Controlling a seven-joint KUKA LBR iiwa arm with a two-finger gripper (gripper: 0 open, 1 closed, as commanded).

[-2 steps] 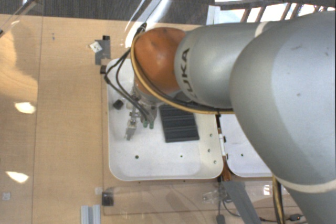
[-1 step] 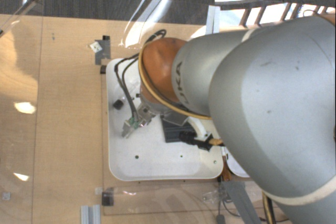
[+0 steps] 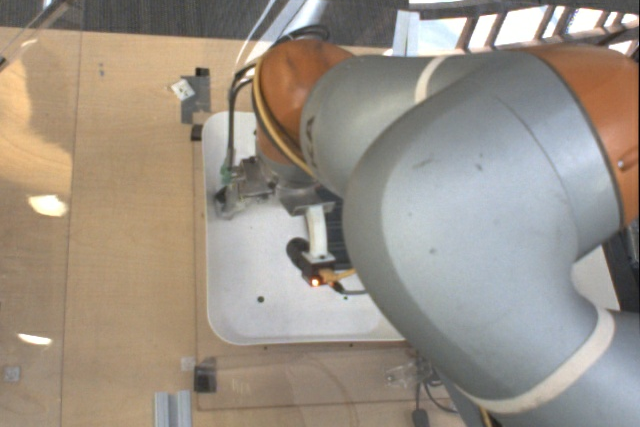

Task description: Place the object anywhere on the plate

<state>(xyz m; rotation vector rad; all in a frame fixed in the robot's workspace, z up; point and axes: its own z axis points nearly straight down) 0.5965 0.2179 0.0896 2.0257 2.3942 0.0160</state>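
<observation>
Seen from above the bench (image 3: 100, 215), the grey KUKA arm (image 3: 470, 215) reaches in from the right and covers most of the white bin (image 3: 230, 320), its orange band (image 3: 290, 85) sitting over the bin's far edge. The gripper (image 3: 232, 195) hangs low over the far-left part of the bin, just inside the left rim; from this angle I cannot tell whether it is open, closed or clamped on anything. Bare white floor runs down the bin's left side to its rounded near-left corner, broken by a small dark speck (image 3: 261, 298) well clear of both rims. Left of the rim the wooden bench lies open. Black brackets stand at the bin's far-left corner (image 3: 200, 100) and near-left corner (image 3: 204, 377). The arm's bulk hides the rest of the bin, so I cannot tell where the object lies or which way its long axis runs.
</observation>
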